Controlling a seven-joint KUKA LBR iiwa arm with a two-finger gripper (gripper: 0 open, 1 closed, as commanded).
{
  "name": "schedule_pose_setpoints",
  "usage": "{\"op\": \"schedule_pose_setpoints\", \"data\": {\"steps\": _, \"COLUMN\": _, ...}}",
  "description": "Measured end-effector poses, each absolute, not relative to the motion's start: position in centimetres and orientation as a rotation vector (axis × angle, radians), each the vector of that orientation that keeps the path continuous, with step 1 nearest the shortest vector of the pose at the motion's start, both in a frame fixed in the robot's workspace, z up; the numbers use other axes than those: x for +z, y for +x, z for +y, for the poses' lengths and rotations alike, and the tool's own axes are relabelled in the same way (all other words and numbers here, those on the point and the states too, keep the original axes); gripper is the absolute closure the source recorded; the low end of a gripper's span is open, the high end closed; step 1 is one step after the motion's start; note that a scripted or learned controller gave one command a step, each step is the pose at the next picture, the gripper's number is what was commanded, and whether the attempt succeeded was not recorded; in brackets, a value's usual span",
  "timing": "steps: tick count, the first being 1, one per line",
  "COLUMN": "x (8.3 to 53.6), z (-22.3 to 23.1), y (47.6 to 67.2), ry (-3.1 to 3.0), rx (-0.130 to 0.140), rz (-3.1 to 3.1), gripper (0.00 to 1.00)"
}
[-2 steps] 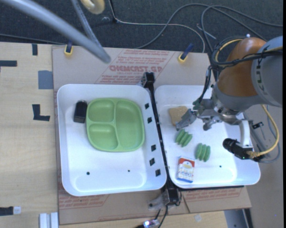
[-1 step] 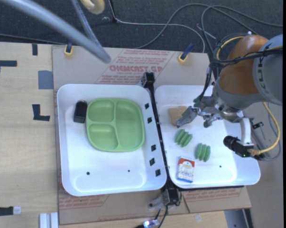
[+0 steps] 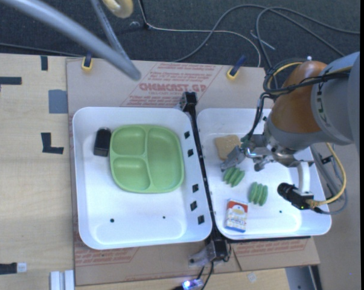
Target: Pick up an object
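Two white bins sit side by side. Right bin [image 3: 290,222] holds a tan block [image 3: 226,145], two green ridged pieces [image 3: 233,176] [image 3: 258,193] and a small carton [image 3: 236,215]. Gripper [image 3: 241,157] hovers between block and nearer green piece, fingers spread, grasping nothing. Left bin [image 3: 91,222] carries a green divided plate [image 3: 146,158] beside a black object [image 3: 102,142].

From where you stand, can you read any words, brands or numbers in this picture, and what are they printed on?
"CHEMCAST GP": red print on the brown cardboard sheet under the bins.
Smaller red lines above and below it: too blurred to read.
Small red and white packet in the right bin: its print is too small to read.
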State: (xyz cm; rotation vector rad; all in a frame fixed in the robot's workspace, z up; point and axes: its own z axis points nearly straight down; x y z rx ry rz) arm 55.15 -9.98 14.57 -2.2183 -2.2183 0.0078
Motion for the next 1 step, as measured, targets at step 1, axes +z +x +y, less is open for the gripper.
{"op": "schedule_pose_setpoints", "data": {"steps": 1, "x": 8.85, "z": -10.33, "y": 54.04, "ry": -2.217, "rx": 0.008, "rz": -2.218, "gripper": 0.0}}
